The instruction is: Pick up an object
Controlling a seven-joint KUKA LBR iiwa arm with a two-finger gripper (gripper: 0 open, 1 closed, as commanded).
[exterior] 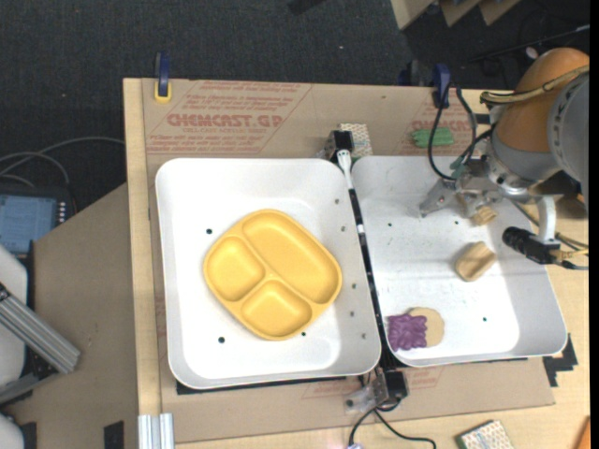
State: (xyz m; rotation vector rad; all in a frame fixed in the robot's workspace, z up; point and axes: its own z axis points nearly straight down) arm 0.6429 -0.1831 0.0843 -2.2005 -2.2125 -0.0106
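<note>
My gripper hangs over the far part of the right bin, its fingers spread wide with nothing between them. A small tan piece lies just beside the nearer fingertip, close to the bin's far right corner. The thing I judge easiest to take is the tan block, lying near the bin's right edge about midway along it. It looks light and stiff, perhaps wood or foam, with a dull surface that should not slip. Its long axis runs slantwise, from the near-left up toward the far-right, so I would close across its short width at the middle. A purple lump on a tan disc sits at the near edge. The yellow tray in the left bin looks too broad to grip.
</note>
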